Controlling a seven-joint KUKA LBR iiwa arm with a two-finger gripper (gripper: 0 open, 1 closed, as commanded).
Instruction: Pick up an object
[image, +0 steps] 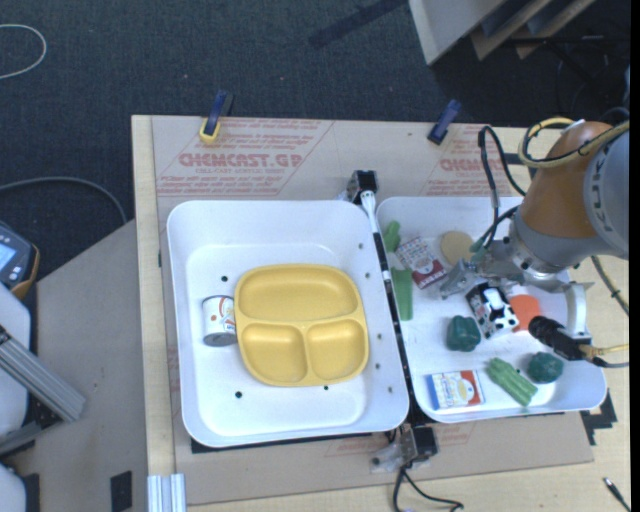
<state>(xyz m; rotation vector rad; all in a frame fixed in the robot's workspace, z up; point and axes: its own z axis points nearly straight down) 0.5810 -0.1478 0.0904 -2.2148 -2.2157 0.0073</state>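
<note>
Toy, black-and-white patched, the likeliest thing to be picked: lies in the right bin, near its middle, touching or just beside an orange piece on its right. Sits just below and slightly right of the gripper in the view, so close that tool and toy are hard to tell apart. Shows no clear long axis; looks stubby. Cannot tell whether the gripper is spread or pressed together, nor whether anything is pinched in it; looks, as a judgement, like a hover just before a grasp.

Around the toy: dark green lump just to its lower left, a second dark green lump further right, a light green stick slanting between them and the bin's near wall, a printed card box beside that stick. Up the bin from the gripper: red-and-white packet, tan disc, long green piece along the left wall.

Well apart, in the left bin: yellow divided plate, with a small can touching its left edge.

Calls only for a short drop toward the toy; risks catching the orange piece with it.
</note>
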